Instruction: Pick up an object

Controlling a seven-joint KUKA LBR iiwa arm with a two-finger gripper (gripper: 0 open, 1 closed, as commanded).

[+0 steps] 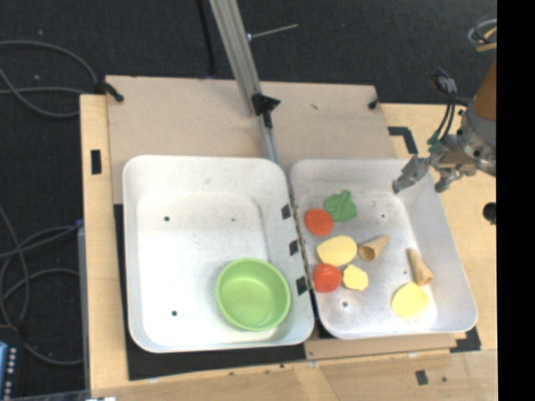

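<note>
Dark carpet with loose cables surrounds a pale wooden counter [192, 115], and on it two shallow white bins sit side by side, their inner rims touching. From where I stand the left bin [167, 199] holds a single green bowl [253, 294], upright, down in its near right corner. The right bin [435, 224] carries the small stuff: a green leafy piece [340, 205] with a red ball [318, 220] just beside it, a yellow potato-shaped lump [336, 250] below those, a second red ball [327, 277] touching a smaller yellow piece [356, 279], a tan cone [374, 246] lying on its side near the lump, another tan cone [420, 266] lying further right, and a flat yellow disc [410, 301] just below that one. A slanted metal rail [236, 44] rises from the back of the counter between the bins. The grey arm comes in from the right, and its hand [428, 176] hangs over the far right corner of the right bin, fingers spread apart with nothing between them. Every object lies on the bin floor, well apart from the hand.
</note>
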